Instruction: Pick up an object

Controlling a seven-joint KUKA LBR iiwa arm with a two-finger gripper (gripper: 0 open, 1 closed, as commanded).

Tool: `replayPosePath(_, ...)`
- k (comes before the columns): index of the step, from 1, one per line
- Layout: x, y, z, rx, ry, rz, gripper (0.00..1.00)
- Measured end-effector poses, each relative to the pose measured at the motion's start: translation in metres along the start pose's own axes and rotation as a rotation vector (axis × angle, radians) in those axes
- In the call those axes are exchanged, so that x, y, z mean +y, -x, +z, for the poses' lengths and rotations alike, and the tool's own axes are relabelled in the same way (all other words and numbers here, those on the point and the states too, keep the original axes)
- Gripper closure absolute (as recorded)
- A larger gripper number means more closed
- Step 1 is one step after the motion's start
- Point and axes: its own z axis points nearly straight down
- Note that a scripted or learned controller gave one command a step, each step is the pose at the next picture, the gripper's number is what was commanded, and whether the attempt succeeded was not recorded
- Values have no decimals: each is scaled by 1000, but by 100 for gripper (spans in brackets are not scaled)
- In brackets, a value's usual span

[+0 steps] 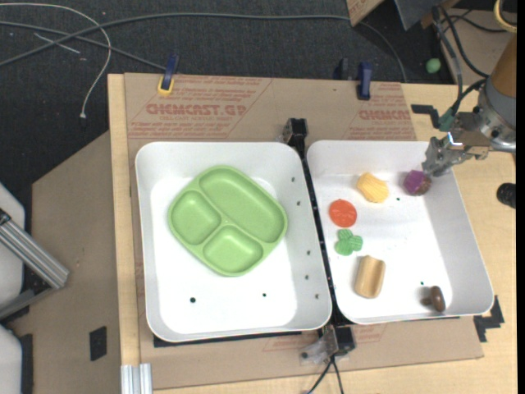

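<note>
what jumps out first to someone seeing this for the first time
The big green divided plate in the left bin stands out most. Next comes the scatter of small toy foods in the right bin: a red piece, a yellow piece, a green cluster. At that bin's far right corner, the end effector hangs just beside a purple piece.

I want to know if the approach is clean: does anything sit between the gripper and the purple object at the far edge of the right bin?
Nothing visible does. The gripper hangs right beside the purple object, over the right bin's far right corner. The yellow object lies further left, clear of that path.
</note>
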Motion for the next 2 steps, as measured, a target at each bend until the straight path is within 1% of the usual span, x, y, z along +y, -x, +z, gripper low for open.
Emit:
replayPosePath(1, 7, -55, -2, 3, -2, -5, 100)
replayPosePath(2, 13, -109, 20, 4, -8, -5, 100)
